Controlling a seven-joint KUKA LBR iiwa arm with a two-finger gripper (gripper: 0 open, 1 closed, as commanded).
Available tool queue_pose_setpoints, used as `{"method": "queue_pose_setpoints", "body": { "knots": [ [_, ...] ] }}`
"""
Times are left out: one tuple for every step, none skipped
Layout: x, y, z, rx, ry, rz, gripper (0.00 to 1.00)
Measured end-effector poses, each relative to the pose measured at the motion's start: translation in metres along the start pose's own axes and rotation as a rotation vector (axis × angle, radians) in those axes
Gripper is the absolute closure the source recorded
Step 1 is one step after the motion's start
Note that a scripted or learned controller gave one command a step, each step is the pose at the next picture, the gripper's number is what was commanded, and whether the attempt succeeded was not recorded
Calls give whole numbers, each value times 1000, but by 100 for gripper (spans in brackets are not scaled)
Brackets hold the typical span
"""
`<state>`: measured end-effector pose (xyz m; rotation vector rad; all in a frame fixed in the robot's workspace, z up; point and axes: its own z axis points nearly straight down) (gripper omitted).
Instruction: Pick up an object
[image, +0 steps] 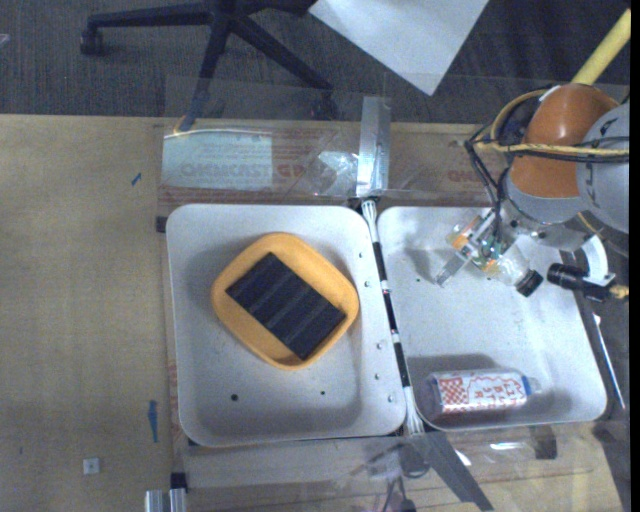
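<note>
Toward two o'clock the jaws (462, 262) hover, their state unclear; the distant bottle (478, 390) at five o'clock could be missed.

Even overhead light, soft shadows, slightly blurry

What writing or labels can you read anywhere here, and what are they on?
"CHOICEST", roughly, in faint pale letters on the clear packet taped to the bench behind the left bin; the rest of that strip is too blurred to read.
The red-and-white patterned bottle in the right bin carries print, too small to read.
The yellow tray shows no text.
</note>
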<state>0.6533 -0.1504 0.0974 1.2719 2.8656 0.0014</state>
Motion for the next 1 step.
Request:
{"method": "queue_pose_setpoints", "body": {
  "knots": [
    [6,15,-76,0,2,-34,100]
  ]
}}
